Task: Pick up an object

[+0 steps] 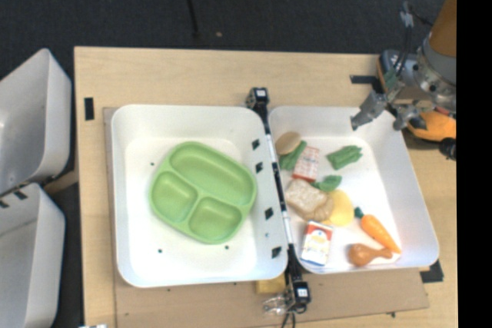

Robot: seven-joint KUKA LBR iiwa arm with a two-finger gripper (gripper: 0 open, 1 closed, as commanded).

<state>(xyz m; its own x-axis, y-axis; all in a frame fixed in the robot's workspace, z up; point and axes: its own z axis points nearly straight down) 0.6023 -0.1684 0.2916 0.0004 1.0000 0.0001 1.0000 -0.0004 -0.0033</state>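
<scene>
My tool (367, 114) hangs over the far right corner of the right-hand shallow white bin (411, 188), with my grey arm and its orange band (446, 23) reaching in behind it. From this slanted view I cannot tell whether it is released or clenched; it looks dark and narrow, and nothing shows in it. So I judge the pick as not yet done: every object lies in the bin, none is lifted.

Nearest to my tool is the green plastic vegetable piece (344, 157), lying a little below and to the left of it, apart from the bin wall. Just beyond that sit the small red-and-white carton (307, 163) and a second green leafy toy (330, 183), with a dark green toy (291, 157) and a brown round toy (288, 141) closer to the divider between the bins. Further toward the near edge I see the tan toy bread slice (306, 199) touching a yellow toy fruit (340, 209), then the orange toy carrot (378, 233), the white juice-box carton (316, 243) and the orange-brown toy drumstick (364, 253), all well apart from my tool.

The left-hand white bin (131, 188) holds only the light green divided plastic tray (202, 191), far from my reach.

What is left is the whole task: choose one object, come down on it, close and lift from the wooden surface's (231, 77) bin.
</scene>
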